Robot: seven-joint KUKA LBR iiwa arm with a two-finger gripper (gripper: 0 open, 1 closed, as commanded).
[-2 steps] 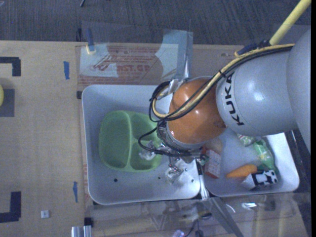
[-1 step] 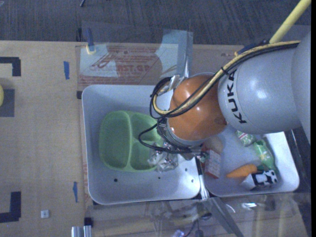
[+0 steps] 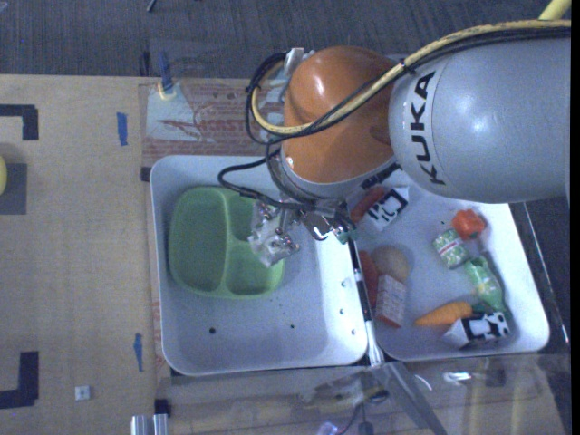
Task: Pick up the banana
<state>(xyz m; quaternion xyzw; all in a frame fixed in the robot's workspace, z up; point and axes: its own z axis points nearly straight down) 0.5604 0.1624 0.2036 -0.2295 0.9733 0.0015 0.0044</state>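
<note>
We see even, fairly bright overhead light. Glare patches on grey arm (image 3: 489,116) shell and orange band (image 3: 340,120). We note soft shadow under arm onto left bin (image 3: 181,333). Overall picture soft, low resolution; small items in right bin (image 3: 530,320) blurry, labels unreadable. Arm near lens slightly out of focus. We spot reflections along bottom edge.
</note>
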